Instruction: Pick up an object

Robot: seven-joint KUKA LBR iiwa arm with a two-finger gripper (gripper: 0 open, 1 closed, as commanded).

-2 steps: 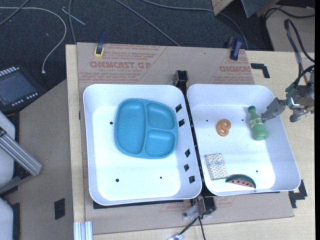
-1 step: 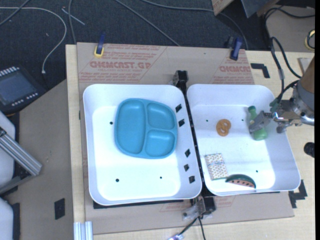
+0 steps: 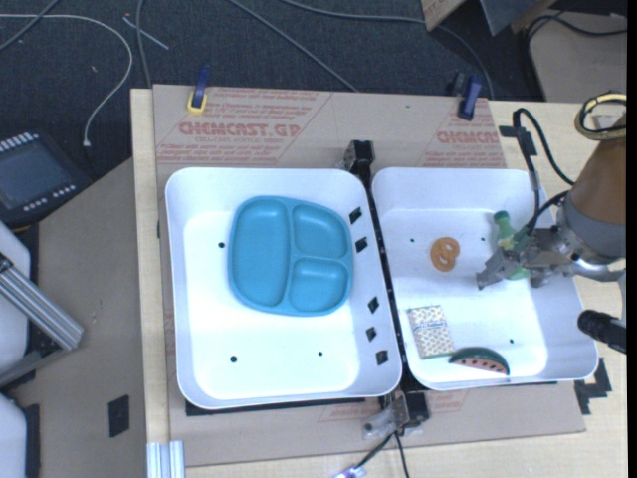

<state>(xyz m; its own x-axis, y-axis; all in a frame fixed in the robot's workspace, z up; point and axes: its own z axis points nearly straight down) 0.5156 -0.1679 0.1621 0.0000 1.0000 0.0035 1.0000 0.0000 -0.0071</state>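
Observation:
The right bin [image 3: 468, 192] holds several small objects. An orange ring-shaped piece [image 3: 445, 254] lies near its middle. A speckled square packet [image 3: 430, 329] sits at the front left, and a watermelon slice [image 3: 479, 361] lies by the front rim. A green object [image 3: 504, 229] lies at the right side of the bin, right beside my gripper [image 3: 510, 265]. The gripper hangs low over the bin's right half, just right of the orange ring. The gripper's body hides part of the green object.
In the left bin [image 3: 199, 337] lies a blue divided plate [image 3: 291, 255]. A black divider with clips [image 3: 370, 267] runs between the two bins. Cables [image 3: 532, 157] trail along the arm at the right. Blue clamps [image 3: 468, 96] hold the cardboard at the back.

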